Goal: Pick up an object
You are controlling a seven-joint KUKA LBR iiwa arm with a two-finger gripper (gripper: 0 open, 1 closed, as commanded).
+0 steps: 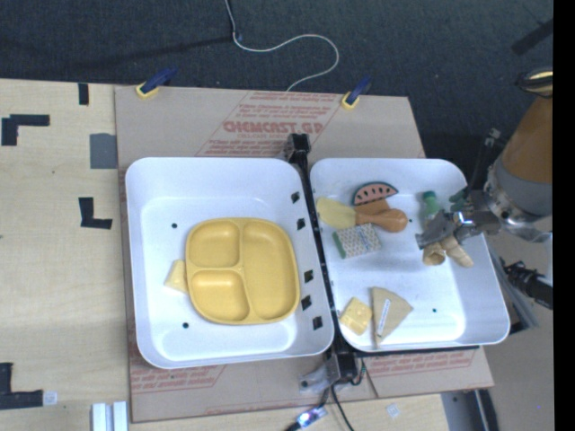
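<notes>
I have the dark two-finger gripper [438, 232] low over the right white bin [476, 330], close to that bin's right wall, and I cannot tell from this slanted view how it is set or whether it has anything. Directly under and just right of it lie two small tan, finger-shaped pieces [449, 255], which I take as the likely pick, since the tool sits almost on them. A small green block [429, 201] stands just above the gripper, toward the bin's far wall.

Further left of the gripper, toward the divider, a loose cluster sits: an orange-brown drumstick-shaped toy [382, 215], a watermelon-slice toy [374, 192] beyond it, a pale yellow wedge [334, 212], and a grey speckled square sponge [358, 240]. Nearer the bin's front wall lie a yellow cheese-like square [356, 315] and a tan triangular wedge [390, 309], touching each other.

My judgement is that the right wall crowds the tan pieces, so there is little room on that side, while bare floor lies to the gripper's left and front.

The left white bin [144, 241] holds a yellow three-compartment plate [243, 270], with a pale yellow piece [176, 277] tucked at its left edge, well apart from the gripper.
</notes>
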